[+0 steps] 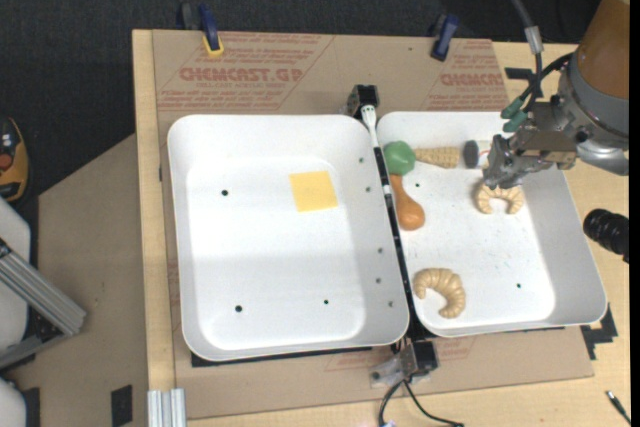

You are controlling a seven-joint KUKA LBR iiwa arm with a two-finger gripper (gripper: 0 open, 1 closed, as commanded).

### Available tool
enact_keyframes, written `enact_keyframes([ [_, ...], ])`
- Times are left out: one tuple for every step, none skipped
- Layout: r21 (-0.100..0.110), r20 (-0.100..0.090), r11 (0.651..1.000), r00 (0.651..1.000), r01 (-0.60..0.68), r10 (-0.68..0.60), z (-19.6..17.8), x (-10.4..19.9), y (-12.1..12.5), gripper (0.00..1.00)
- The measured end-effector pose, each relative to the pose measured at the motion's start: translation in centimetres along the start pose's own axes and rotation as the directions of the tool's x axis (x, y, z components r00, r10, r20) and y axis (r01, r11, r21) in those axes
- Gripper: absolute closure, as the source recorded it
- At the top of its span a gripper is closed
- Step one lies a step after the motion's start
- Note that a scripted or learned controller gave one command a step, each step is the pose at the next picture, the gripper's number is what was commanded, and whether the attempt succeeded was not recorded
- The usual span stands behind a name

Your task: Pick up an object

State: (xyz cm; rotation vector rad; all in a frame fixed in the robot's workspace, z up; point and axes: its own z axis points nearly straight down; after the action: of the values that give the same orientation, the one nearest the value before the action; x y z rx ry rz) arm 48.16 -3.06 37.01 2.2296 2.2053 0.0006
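Note:
My gripper (498, 175) hangs low over the upper right part of the right bin (560, 250). Just below its tip a small pale croissant-shaped pastry (500, 203) lies on the bin floor, touching or nearly touching it. The same bin holds a larger croissant (442, 291) near the front, a green ball (399, 156), an orange pear-shaped piece (407, 206) along the left wall, and a tan cone (440, 155) with a dark end. A yellow square slice (313, 191) lies flat in the left bin (185, 215).
The arm's wrist and cables (590, 105) come in from the right above the right bin's far corner. A black divider strip (385, 205) runs between the bins. Blue clamps (210, 27) hold the cardboard base at the back.

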Motion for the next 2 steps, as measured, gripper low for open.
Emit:
enact_keyframes([
  [0.018,-0.005,1.0,1.0,0.018,-0.018,12.0,8.3,-0.6,1.0],
  [-0.002,-0.004,1.0,1.0,0.009,-0.009,6.1,6.5,-0.2,1.0],
])
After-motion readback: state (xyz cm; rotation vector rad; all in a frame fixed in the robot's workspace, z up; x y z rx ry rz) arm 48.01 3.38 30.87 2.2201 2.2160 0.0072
